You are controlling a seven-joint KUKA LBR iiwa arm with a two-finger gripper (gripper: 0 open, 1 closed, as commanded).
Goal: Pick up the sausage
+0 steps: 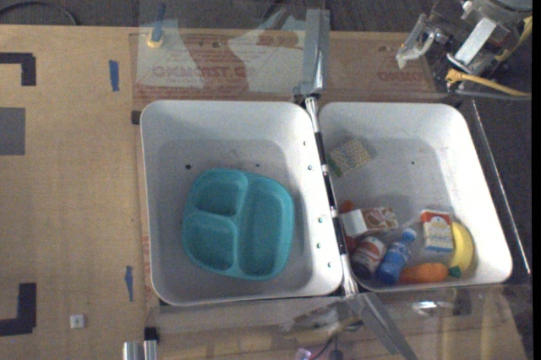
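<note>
Nearest me, against the right bin's (486, 181) near wall, lies an orange piece (425, 272). A blue bottle (395, 257) lies just left of it and a banana (462, 247) at the bin's near right corner. I cannot pick out the sausage (369, 253) for sure. My best match is the dark red, rounded piece with a pale patch, touching the bottle in the bin's near left part. Just behind sit a carton (437, 231) and a red-and-white pack (372, 220). Farther back on the bin's left side a checked square (351, 155) lies alone. The left bin (161, 147), touching the right bin, holds a teal divided plate (239, 223). The gripper (448, 37) hangs beyond the right bin's far right corner, well apart from everything in it. I cannot tell whether it is open or closed.
</note>
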